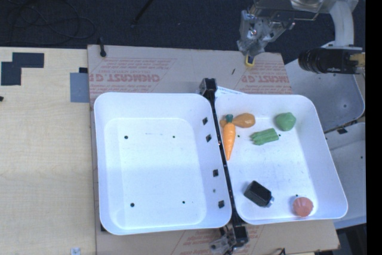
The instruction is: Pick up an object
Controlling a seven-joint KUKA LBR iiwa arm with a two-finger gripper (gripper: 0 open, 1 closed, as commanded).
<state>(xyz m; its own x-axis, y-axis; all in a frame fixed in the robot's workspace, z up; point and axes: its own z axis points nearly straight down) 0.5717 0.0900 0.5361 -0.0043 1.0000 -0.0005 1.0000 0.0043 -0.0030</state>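
The tabletop is pale wood, filling the left of the frame, with dark blue-grey patches at its upper left. On it lies a flattened cardboard sheet printed with red lettering, running from the upper middle of the frame down to the lower edge. Two shallow white bins sit side by side on that cardboard, the left bin at centre and the right bin toward the right, touching along a black divider.
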